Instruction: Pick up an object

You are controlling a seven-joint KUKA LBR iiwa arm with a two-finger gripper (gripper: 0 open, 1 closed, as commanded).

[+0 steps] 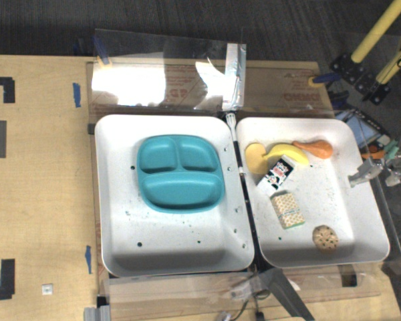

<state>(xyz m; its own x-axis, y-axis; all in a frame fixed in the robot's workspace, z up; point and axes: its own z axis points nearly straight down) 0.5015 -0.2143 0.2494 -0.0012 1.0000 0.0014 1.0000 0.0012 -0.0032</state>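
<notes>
The right bin (361, 246) holds several small items. A yellow banana (289, 154) lies at the back beside a pale yellow round piece (254, 158) and an orange piece of toy food (315, 148). A small black and white carton (279, 174) lies just in front of the banana. Below it rests a patterned beige packet (288, 209), and a round brown cookie (325, 237) sits near the front. My gripper (365, 173) hovers at the right rim of this bin, apart from all the items.
The left bin (113, 233) holds a teal divided plate (180, 172). A clear plastic sheet (167, 79) lies behind the bins. Yellow-handled gear (381, 25) stands at the upper right, off the bench.
</notes>
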